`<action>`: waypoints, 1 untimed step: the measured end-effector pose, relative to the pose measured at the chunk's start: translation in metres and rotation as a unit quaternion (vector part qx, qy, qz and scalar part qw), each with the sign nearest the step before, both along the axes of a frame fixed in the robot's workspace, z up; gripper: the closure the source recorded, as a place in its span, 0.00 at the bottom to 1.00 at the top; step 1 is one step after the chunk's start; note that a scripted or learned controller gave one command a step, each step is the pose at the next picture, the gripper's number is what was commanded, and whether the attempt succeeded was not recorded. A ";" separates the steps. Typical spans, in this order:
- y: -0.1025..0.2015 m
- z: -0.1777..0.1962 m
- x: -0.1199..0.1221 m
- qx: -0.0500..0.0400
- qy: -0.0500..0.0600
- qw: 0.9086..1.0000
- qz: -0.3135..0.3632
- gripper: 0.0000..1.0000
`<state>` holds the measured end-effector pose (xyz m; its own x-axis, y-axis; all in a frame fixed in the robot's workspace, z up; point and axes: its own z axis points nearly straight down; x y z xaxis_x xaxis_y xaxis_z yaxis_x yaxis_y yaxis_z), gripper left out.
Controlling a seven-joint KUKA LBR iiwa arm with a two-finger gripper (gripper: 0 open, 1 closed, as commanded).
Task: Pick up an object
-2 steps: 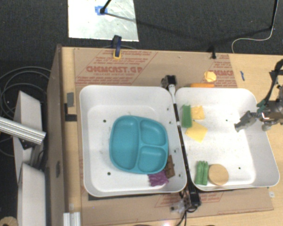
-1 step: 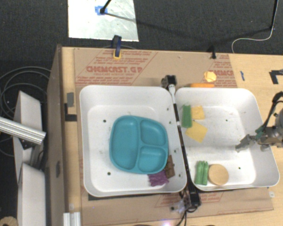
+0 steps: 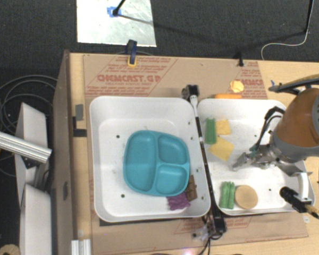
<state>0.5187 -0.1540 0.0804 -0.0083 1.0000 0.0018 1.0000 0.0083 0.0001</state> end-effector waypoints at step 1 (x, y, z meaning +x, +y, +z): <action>0.063 0.034 0.076 0.000 -0.005 1.000 0.002 0.00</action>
